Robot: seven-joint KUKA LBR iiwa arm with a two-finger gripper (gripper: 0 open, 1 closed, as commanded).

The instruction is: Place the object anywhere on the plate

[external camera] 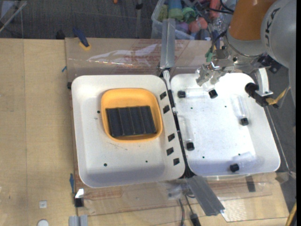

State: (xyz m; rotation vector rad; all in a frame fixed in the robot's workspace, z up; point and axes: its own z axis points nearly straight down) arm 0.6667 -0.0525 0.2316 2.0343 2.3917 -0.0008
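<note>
A black ribbed rectangular object [130, 121] lies flat on the orange plate [131, 96], which sits in the left white bin [94, 164]. It covers most of the plate's floor. My gripper [208, 76] hangs over the far edge of the right white bin [221, 140], well to the right of the plate and apart from the object. Nothing shows in its grasp.
Small black studs [244, 121] dot the right bin's floor. A row of black clips [170, 137] runs along the ridge between the bins. A metal bar [165, 46] rises behind that ridge. A crate of colourful toys [188, 6] stands beyond the bench.
</note>
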